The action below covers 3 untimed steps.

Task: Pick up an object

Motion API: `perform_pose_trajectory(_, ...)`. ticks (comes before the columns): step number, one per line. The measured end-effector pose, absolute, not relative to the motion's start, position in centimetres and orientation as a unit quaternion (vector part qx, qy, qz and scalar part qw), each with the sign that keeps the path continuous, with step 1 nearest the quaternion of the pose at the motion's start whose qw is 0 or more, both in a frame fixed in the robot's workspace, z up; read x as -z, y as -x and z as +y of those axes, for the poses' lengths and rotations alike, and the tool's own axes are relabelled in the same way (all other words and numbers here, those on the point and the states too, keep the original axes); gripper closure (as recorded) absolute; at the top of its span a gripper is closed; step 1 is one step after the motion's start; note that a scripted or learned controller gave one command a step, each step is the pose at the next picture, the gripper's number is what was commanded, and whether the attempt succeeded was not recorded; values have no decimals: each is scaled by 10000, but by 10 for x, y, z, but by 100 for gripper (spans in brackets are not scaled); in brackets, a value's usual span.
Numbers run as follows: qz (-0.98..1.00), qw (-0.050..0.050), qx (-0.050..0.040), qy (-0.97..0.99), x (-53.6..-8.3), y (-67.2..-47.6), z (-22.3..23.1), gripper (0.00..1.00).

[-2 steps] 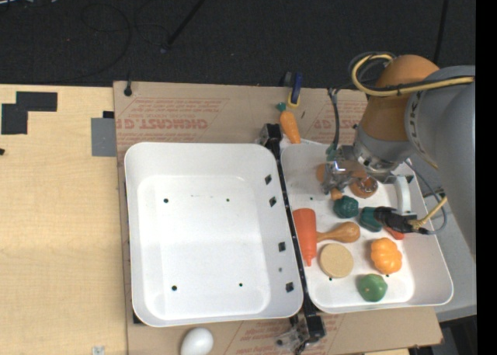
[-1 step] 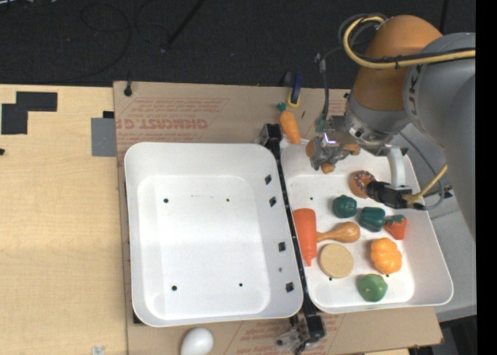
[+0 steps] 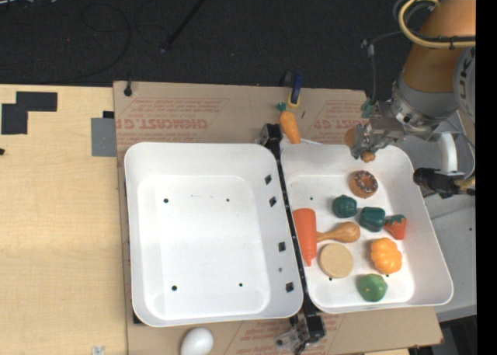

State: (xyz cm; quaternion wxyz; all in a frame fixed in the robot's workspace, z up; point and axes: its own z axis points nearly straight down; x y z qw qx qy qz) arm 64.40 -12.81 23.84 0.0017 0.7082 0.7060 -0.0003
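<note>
End effector, grip state unclear, hangs above a round brown ridged doughnut.

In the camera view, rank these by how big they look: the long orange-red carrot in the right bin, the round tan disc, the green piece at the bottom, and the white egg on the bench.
Largest to smallest:
1. long orange-red carrot
2. round tan disc
3. white egg and green piece: these look about alike, so I won't rank them.

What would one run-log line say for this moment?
arm: gripper over right bin far edge | grasp: unclear | right bin: carrot, orange pepper, other toy foods | left bin
</note>
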Motion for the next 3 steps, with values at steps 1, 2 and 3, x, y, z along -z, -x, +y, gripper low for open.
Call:
perform_pose_trajectory(1,7054,41,2,-7088,-306,-644,-214,100)
perform_pose_trajectory(2,7078,39,-15,-7065,-391,-645,-214,100)
perform_pose_trajectory(3,7085,19,-8,-7057,-449,-644,-213,100)
